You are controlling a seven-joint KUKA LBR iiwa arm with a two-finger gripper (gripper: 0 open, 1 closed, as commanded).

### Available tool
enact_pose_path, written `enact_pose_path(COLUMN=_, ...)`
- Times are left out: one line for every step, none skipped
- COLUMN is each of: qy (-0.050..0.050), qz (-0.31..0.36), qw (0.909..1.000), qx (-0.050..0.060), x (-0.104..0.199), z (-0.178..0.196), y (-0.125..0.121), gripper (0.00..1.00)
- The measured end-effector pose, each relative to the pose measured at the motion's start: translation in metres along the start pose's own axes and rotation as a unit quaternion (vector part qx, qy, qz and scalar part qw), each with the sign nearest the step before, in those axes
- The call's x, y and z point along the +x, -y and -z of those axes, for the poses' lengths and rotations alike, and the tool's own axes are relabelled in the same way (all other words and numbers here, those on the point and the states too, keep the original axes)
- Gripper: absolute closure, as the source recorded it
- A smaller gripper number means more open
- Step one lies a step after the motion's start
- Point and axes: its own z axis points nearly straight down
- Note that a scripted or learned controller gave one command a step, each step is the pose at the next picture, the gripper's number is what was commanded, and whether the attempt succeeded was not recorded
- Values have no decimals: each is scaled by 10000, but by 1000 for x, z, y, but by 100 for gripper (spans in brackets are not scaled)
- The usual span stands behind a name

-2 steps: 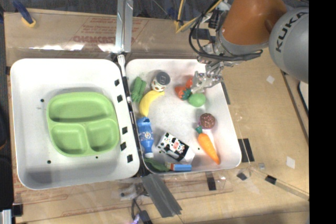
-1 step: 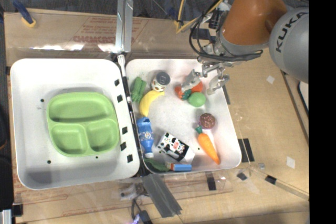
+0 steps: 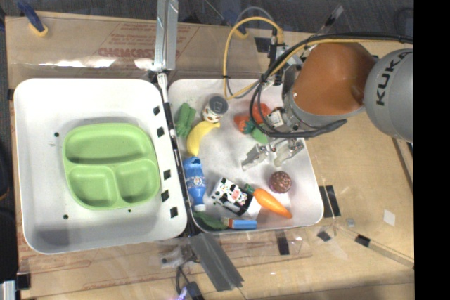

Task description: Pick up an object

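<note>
The gripper (image 3: 271,153) hangs over the right bin (image 3: 309,211), fingers apparently spread and holding nothing. A brown ball (image 3: 280,181) lies just below; bare floor separates it from the banana (image 3: 199,136).

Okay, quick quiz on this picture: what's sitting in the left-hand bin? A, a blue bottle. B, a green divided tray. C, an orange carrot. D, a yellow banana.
B: the green divided tray lies alone in the left bin, while the banana, carrot and blue bottle all lie in the right bin.
</note>
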Motion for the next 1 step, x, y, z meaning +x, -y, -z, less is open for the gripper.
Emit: enact_pose_path(qy=-56, qz=-525, qw=9982, qx=299, x=-29, z=-1, y=-85, gripper=0)
